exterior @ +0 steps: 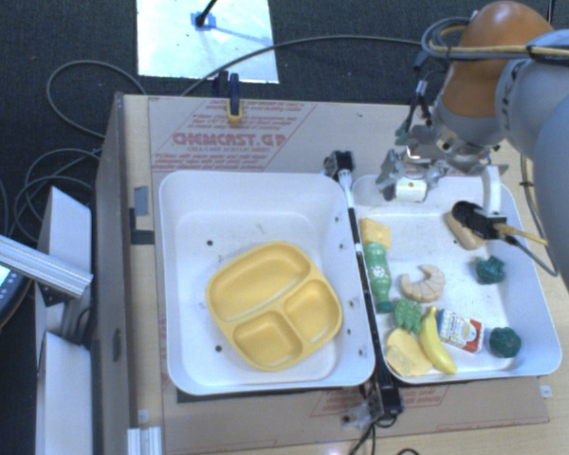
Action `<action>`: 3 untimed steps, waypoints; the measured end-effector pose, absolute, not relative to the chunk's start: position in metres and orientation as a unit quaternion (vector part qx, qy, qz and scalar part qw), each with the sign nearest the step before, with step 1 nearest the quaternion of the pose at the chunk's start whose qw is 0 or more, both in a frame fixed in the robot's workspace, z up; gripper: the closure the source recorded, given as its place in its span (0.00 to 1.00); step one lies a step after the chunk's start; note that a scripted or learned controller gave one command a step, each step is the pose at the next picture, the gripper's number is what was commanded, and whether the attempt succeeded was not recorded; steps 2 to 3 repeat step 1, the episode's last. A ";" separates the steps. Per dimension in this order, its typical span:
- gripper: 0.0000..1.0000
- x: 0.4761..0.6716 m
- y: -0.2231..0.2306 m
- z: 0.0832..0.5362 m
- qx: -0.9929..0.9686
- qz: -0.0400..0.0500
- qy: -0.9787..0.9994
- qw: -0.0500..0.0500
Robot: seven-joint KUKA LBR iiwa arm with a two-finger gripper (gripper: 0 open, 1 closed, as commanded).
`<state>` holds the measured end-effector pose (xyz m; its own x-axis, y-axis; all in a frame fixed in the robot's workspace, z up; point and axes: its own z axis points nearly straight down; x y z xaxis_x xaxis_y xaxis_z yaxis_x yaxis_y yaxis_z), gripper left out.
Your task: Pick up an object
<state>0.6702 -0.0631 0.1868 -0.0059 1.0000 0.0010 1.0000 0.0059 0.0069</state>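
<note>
Two bins side by side on the tabletop [266, 126]: left bin [185, 254] holds a divided tray [273, 303]; right bin [541, 335] holds croissant [423, 282], banana [436, 341] and broccoli [504, 340] toward its near edge.

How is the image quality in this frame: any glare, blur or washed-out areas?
Camera view: a bright sheet on the dark floor is nearly blown out; the white bins look evenly lit with faint shadows; the gripper is soft and small, while the yellow tray is fairly sharp.
</note>
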 end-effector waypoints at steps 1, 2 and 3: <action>1.00 0.623 -0.020 0.185 0.705 0.001 0.709 0.000; 1.00 0.623 -0.020 0.185 0.705 0.001 0.709 0.000; 1.00 0.623 -0.020 0.185 0.705 0.001 0.709 0.000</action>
